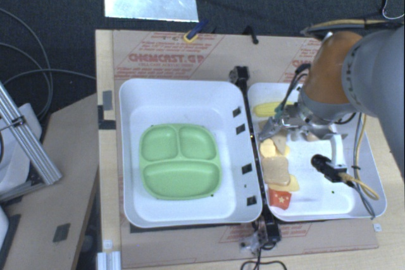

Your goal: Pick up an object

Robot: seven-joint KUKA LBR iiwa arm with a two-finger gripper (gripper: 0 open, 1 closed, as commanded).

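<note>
One fixed cam, mounted above the surface (pixel 158 47), looking down at a slant. Far edge of the surface sits toward top of frame, near edge at bottom. Mid distance: both white bins fit whole, left bin (pixel 130 104) approx. centre, right bin (pixel 364 199) toward the right side. Arm (pixel 361 66) enters from frame right. Dark floor w/ cables visible around the surface.

Grey arm (pixel 378 66), orange band (pixel 329 69) above wrist, metallic gripper (pixel 281 126), yellow and black cables (pixel 361 136) alongside.
</note>
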